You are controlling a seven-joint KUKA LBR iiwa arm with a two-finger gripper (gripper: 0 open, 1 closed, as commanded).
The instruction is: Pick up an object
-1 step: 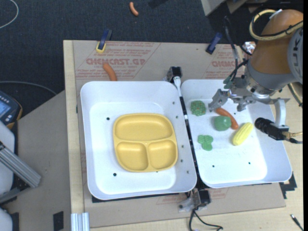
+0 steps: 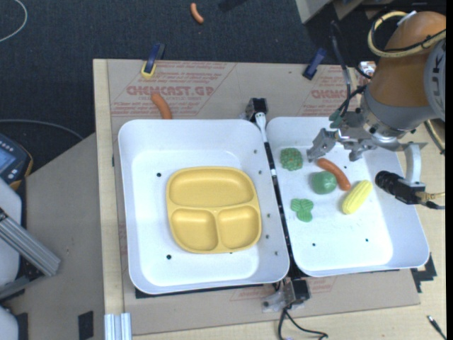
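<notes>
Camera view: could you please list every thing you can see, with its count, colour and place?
bins: 2, white, side by side on the bench
divided plate: 1, yellow, in the left bin
broccoli pieces: 2, green, right bin, one at the back and one nearer the middle
round vegetable: 1, green, right bin, touching the sausage
sausage: 1, orange, right bin
corn cob: 1, yellow, right bin
arm: 1, grey and orange, above the right bin
gripper: 1, grey, over the sausage

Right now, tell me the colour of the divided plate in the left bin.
Yellow: the divided plate shows plainly in the camera view.
</notes>
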